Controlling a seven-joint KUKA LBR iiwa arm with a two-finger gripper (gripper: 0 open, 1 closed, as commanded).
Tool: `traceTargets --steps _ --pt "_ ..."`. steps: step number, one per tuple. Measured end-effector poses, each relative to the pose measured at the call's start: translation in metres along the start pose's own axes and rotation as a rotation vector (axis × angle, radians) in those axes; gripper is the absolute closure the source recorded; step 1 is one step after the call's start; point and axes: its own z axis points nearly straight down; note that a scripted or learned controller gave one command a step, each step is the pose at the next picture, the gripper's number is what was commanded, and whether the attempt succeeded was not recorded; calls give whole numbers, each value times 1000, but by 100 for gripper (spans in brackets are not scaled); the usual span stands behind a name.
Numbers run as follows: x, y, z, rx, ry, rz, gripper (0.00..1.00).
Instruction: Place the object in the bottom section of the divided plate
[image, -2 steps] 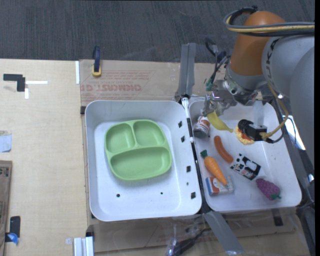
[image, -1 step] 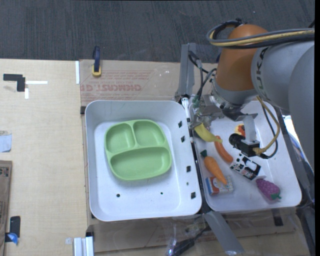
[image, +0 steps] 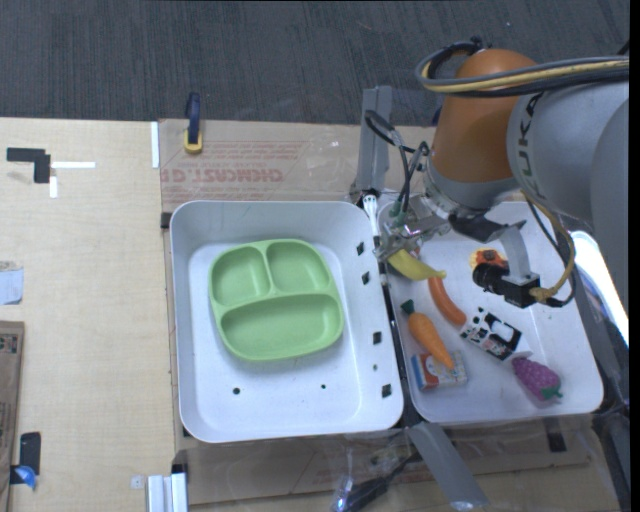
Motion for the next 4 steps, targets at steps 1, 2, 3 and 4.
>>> traceTargets --steps 1,2,3,4 --pt "43 49 -35 -2 -1 164 100" --pt "81 -23 1 2 -1 251 100" --pt "83 -58 -8 2 0 172 100" --pt "143 -17 -19 1 -2 266 100"
